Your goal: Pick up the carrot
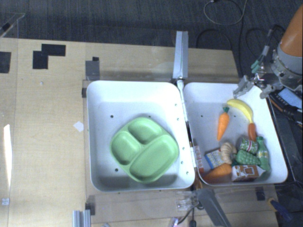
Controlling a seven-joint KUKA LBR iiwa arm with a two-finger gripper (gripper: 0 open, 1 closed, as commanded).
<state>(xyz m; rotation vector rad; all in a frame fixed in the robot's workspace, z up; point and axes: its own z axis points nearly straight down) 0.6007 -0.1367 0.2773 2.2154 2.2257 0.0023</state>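
The carrot, orange with a green top, lies in the middle of the right bin, pointing down towards the front. My gripper hangs over the bin's far right corner, up and to the right of the carrot and clear of it. Its fingers are spread open with nothing between them. A yellow banana lies between the gripper and the carrot, close to the carrot's leafy end.
A smaller orange piece lies below the banana. Several toy groceries crowd the right bin's front: a green can, a carton, a garlic bulb, an orange item. The left bin holds a green divided plate.
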